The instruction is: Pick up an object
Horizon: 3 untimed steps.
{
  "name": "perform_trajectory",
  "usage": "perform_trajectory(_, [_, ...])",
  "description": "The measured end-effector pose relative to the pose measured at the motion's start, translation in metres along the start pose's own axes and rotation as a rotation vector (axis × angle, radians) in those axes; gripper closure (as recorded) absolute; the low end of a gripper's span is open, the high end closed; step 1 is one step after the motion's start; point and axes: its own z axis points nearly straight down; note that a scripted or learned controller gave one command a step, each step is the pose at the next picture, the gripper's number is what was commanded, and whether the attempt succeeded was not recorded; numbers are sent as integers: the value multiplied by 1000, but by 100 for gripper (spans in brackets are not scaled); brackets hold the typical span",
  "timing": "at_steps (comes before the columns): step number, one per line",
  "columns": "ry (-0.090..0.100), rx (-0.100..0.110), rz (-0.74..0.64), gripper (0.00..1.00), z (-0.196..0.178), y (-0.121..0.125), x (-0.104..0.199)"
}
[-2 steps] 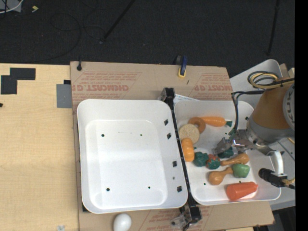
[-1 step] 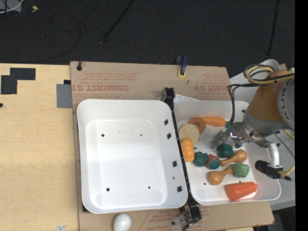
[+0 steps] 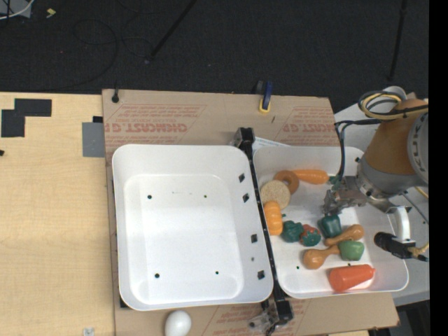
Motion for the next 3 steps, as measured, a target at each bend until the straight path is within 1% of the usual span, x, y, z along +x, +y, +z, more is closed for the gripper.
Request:
perform_trajectory(1, [0, -1, 1, 0, 0, 0, 0])
perform_trajectory(2, [-3, -6, -8, 0, 10, 50, -21])
perform_trajectory(3, [-1, -2, -8, 0, 9, 48, -21])
